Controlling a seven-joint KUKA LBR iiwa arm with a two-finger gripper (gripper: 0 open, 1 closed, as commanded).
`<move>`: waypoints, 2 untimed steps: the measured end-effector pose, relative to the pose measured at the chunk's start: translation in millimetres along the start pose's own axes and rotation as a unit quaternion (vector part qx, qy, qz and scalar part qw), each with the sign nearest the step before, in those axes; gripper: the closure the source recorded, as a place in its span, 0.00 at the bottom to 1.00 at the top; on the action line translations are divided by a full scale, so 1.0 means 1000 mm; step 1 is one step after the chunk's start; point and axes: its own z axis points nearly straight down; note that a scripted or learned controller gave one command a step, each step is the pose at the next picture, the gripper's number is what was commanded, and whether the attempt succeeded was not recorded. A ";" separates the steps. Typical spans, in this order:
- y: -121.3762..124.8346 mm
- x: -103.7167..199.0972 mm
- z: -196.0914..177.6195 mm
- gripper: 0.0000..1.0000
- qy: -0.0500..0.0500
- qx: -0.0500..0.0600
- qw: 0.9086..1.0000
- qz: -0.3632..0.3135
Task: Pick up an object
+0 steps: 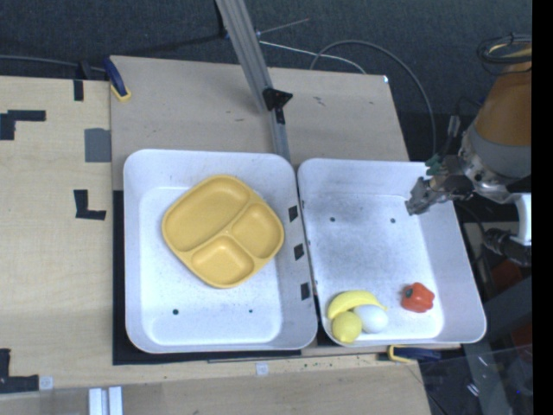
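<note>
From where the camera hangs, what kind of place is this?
Probably a robotics lab test bench: a grey arm reaches over two white bins, one holding a yellow divided plate, the other toy food.

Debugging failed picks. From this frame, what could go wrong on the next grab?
1. The banana, lemon and white egg-like item touch in the right bin's near corner; closing on one may nudge or trap another.
2. They sit against the bin wall, so a finger could hit the rim.
3. The gripper hovers at the far right edge, well away from the red pepper, leaving a long approach.
</note>
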 end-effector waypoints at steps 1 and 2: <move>0.007 0.050 0.011 1.00 0.001 0.002 1.000 -0.002; 0.013 0.106 0.002 1.00 0.002 0.002 1.000 -0.003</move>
